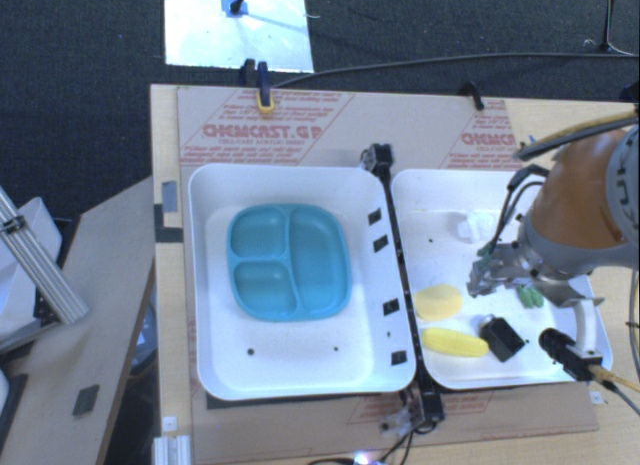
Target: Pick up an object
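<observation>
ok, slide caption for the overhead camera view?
KUKA arm's gripper hovers over the right bin near two yellow items; blue divided plate in left bin.

Dark carpet floor (80, 73) surrounds the wooden bench (330, 118); a pale sheet (235, 13), perhaps paper, lies beyond.

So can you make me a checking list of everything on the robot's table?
Surface: bench with a printed sheet, bearing two white bins: left bin, right bin.
Job's things: in the right bin, a pale yellow round piece, a yellow banana-like piece, a black block, a green piece, a whitish piece.
Clutter: blue divided plate in the left bin.
Gripper: gripper low over the right bin; grip cannot be judged.
Cables: black cable across the bench's far edge.
Surroundings: dark floor, white sheet.
</observation>
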Available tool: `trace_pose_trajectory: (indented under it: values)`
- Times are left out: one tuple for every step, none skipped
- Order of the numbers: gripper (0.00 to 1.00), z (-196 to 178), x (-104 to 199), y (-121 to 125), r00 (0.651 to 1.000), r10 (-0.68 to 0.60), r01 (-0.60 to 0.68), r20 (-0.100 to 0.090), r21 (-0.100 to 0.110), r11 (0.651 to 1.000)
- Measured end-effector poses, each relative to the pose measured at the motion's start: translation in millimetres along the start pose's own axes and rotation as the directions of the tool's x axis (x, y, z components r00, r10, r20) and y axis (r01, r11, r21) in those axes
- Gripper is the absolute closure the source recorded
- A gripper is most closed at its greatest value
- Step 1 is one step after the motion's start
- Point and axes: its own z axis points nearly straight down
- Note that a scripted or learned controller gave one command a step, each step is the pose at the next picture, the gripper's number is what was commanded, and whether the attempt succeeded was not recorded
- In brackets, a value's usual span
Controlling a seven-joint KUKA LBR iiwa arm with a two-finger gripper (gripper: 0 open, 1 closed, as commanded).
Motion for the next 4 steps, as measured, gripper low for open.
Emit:
trace_pose_trajectory:
  values:
    - [1.00, -44.1, 4.1, 3.4, 1.000, -0.001, 0.001, 0.000, -0.001, 1.000]
    - [1.00, -79.4, 3.9, 5.4, 1.000, -0.001, 0.001, 0.000, 0.000, 1.000]
    - [1.00, -68.9, 57.8, 12.5, 1.000, -0.006, 0.006, -0.003, 0.004, 1.000]
    - [1.00, -62.2, 111.2, 13.1, 1.000, -0.006, 0.006, -0.003, 0.005, 1.000]
